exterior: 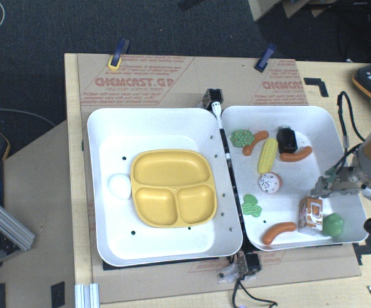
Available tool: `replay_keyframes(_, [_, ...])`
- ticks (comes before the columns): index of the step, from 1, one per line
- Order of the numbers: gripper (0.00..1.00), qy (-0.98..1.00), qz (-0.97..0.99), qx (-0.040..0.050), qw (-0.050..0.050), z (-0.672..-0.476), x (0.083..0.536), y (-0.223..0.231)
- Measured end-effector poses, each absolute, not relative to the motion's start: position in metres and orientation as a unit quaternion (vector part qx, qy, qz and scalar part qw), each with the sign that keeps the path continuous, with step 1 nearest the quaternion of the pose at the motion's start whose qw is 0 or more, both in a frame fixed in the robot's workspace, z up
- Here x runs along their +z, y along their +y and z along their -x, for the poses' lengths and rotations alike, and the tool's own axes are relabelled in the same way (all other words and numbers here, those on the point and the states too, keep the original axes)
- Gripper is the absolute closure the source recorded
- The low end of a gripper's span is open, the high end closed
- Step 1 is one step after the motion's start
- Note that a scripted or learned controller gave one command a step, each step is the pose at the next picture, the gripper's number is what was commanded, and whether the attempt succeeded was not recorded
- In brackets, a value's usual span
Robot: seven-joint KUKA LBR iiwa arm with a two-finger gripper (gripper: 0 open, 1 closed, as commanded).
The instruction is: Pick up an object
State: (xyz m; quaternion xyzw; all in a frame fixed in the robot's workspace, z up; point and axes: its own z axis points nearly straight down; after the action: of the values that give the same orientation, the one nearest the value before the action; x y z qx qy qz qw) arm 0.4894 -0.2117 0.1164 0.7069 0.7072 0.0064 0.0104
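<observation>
Bench: a brown board (172,76) holds two white bins side by side.
Left bin (108,133): it holds a yellow plate (172,188) with three parts. A white ball (119,185) lies just beside the plate's left edge.
Right bin (314,117): it holds many small toy foods.
Top of the right bin: a green leafy toy (241,137) lies next to an orange carrot (256,142). A yellow corn cob (267,155) lies just right of the carrot. A black block (286,139) sits beside the corn, and a red sausage (296,154) lies just under the block.
Middle of the right bin: a small round ball with dots (269,183) lies below the corn. A second green toy (251,206) lies near the bin's left wall.
Bottom of the right bin: an orange sausage (279,231) lies near the front wall. An orange and white box (310,213) stands just right of it. A green ball (332,224) touches the box on its right side.
Arm: it comes in from the right, low over the right bin.
Gripper (330,186): it hangs at the right side of the right bin, just above the orange and white box. I cannot tell if it is open or closed. Nothing shows between its tips.
Clamps: a yellow clip (115,61) and a blue clip (264,58) sit on the far edge of the board.
</observation>
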Motion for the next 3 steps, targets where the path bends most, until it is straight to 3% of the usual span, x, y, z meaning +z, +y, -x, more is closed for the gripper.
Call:
replay_keyframes(1, [1.0,0.707,-0.707,0.0006,0.003,-0.486,0.16,-0.214])
replay_keyframes(2, [1.0,0.707,-0.707,0.0012,0.005,-0.494,0.216,-0.223])
replay_keyframes(3, [1.0,0.708,-0.707,0.0004,0.002,-0.495,0.226,-0.223])
